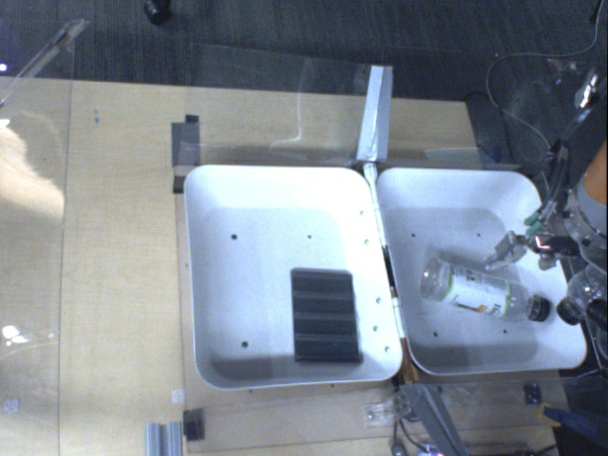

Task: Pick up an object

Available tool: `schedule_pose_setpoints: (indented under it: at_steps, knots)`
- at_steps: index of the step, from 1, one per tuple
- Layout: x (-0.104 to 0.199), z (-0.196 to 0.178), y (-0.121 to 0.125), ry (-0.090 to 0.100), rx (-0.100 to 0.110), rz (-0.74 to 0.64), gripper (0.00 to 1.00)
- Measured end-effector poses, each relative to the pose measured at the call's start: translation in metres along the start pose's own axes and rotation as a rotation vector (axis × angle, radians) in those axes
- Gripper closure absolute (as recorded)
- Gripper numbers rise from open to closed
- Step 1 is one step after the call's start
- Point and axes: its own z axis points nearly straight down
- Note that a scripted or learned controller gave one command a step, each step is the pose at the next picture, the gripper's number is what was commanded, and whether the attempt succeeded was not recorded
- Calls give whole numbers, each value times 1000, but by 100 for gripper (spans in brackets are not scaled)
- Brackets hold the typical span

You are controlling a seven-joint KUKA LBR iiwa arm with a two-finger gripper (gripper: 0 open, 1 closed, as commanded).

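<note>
A clear plastic bottle (472, 291) with a white label and a black cap lies on its side in the right bin (427, 198), its cap pointing right. A black ribbed rectangular block (325, 315) lies flat in the left bin (237, 207), near its front right corner. My gripper (520, 244) hangs at the right side of the right bin, just above and behind the bottle's cap end. Nothing is seen held in it.
An upright metal post (374, 112) stands behind the seam between the bins. Cables and arm hardware (570, 255) crowd the right bin's right edge. The wooden bench (95, 255) lies left of the bins.
</note>
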Motion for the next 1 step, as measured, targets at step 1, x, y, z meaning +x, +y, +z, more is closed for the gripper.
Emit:
schedule_pose_setpoints:
  at_steps: [1]
  knots:
    - [23,104,22,-1,-5,-47,0]
